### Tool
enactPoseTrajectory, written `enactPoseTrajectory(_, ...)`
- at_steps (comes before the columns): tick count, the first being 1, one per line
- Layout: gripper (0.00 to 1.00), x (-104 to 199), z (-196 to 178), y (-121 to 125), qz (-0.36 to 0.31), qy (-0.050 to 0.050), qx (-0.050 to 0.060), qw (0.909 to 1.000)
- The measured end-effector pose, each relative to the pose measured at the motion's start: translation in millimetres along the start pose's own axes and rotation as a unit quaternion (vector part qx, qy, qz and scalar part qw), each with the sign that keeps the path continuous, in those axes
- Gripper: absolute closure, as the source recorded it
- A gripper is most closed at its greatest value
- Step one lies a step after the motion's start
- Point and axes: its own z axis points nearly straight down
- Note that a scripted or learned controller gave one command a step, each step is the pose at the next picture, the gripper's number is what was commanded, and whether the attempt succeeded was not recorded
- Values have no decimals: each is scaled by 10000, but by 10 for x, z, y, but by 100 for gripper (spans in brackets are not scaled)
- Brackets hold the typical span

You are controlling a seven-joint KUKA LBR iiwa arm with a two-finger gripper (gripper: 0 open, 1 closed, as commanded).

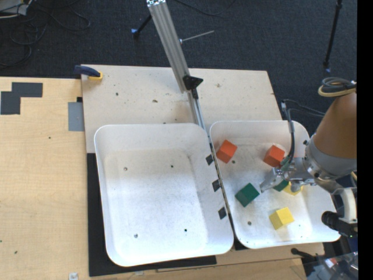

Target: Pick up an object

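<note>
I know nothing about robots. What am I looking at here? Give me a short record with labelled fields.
arm: grey with an orange band, reaching in from the right over the right bin
gripper: low in the right bin, near the blocks
blocks in right bin: two orange blocks, a green block, a yellow block
at the gripper: something dark green and yellow, partly hidden, too unclear to name
left bin: white, shallow, beside the right bin
pole: metal, slanting up behind the bins

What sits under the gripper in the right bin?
Under the gripper, part of a dark green block and a sliver of yellow show in the right bin. The arm covers the rest.
</note>
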Motion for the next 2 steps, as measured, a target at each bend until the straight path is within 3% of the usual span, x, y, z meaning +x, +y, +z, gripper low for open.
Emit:
enactPoseTrajectory(1,0,-5,-1,0,15,-2,-5,10000)
enactPoseTrajectory(2,0,-70,556,-92,6,5,29,10000)
